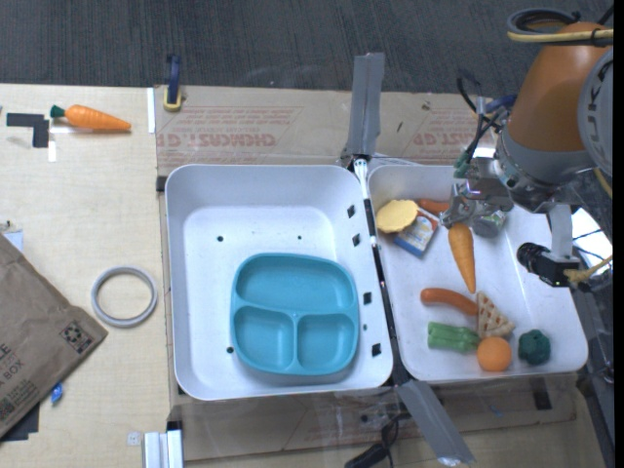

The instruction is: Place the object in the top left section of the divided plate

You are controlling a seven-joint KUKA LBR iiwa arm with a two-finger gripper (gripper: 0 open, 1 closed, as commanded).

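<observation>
My fingers (pixel 468 203) pinch only the top of the carrot (pixel 462 253), so swinging toward the plate (pixel 294 314) at eight o'clock could shake it loose.

the bench (pixel 88 222) bore two white bins (pixel 195 261) side by side, a loose carrot (pixel 93 119), a grey ring (pixel 125 294) and a brown cardboard box (pixel 34 344) at left

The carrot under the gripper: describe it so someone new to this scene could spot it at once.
Look in the right bin, the one the arm reaches into. Just below the gripper hangs or lies a long orange carrot, its thick end up by the gripper and its tip pointing down toward a sausage. Its tapered shape sets it apart from the round orange lower down.
</observation>
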